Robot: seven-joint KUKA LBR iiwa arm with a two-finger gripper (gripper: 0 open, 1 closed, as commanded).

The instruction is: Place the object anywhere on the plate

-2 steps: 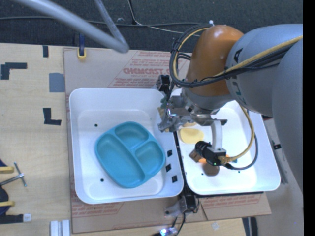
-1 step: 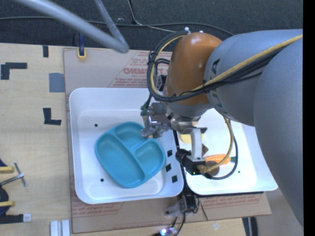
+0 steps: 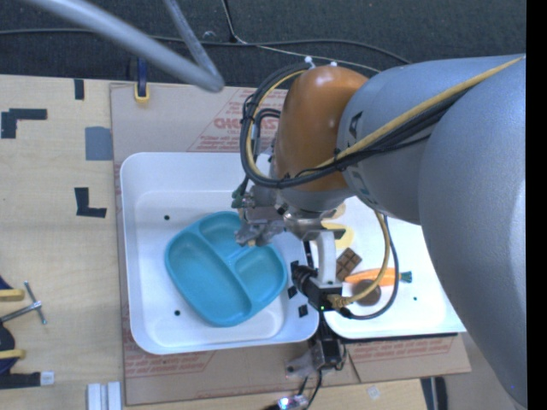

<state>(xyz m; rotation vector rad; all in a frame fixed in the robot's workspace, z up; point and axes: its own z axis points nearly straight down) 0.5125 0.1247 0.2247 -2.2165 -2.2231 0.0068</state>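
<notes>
Along the bench's [image 3: 51, 254] near edge a sheet of cardboard [image 3: 214, 383] sticks out from under the two white bins. The left bin [image 3: 128, 229] holds a blue plate [image 3: 218, 276] with three compartments, lying flat and turned at an angle, filling most of the bin floor towards its near right corner.

In the right bin [image 3: 432, 310], close to the wall it shares with the left bin, lie several small things: an orange carrot [image 3: 380, 277] lying crosswise, a brown block [image 3: 347, 265] just beyond it, and a dark round piece [image 3: 368, 296] touching the carrot's near side. These small items are apart from the plate, on the other side of the bin walls.

The gripper [image 3: 255, 229] hangs over the plate's far right rim, its metal parts crowded together and wrapped by black cables [image 3: 256, 156]; whether it is open or closed cannot be told, nor whether it carries anything.

Beyond it the orange band [image 3: 316, 118] and the grey arm [image 3: 453, 161] cover the right bin's far side.
</notes>
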